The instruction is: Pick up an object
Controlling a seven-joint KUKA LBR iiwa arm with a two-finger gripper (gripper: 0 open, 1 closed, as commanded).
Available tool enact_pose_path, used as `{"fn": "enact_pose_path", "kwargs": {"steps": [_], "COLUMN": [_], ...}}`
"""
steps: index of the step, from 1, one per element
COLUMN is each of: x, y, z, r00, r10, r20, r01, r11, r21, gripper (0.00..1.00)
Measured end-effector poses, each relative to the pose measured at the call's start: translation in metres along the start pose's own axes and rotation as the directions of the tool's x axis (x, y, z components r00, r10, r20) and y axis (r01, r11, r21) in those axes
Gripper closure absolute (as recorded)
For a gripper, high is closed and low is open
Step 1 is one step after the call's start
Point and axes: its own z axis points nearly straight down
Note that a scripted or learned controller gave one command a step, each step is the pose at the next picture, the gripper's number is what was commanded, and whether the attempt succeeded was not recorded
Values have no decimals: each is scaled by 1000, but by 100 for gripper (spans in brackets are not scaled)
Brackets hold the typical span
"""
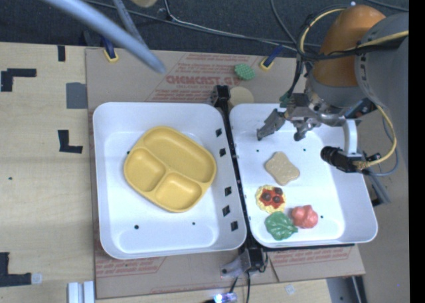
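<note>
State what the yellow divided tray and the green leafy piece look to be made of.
Yellow divided tray: likely moulded plastic, smooth with a soft sheen, uniform colour, rounded compartment walls. Green leafy piece: probably toy plastic or rubber, matte, even saturated green; too small to tell which.

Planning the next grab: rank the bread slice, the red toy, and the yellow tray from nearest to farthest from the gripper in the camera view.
1. Bread slice: right bin, just below the gripper.
2. Red toy: right bin, near its front edge, beside the green toy.
3. Yellow tray: left bin, across the divider.
</note>
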Motion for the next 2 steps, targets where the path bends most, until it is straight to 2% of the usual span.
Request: {"fn": "enact_pose_path", "kwargs": {"steps": [1, 2], "x": [0, -6], "y": [3, 7], "z": [-9, 52], "r00": [1000, 1000], "r10": [-3, -2], "r20": [1, 3], "r01": [3, 2], "r11": [1000, 1000], "r21": [-14, -11], "gripper": [0, 0]}}
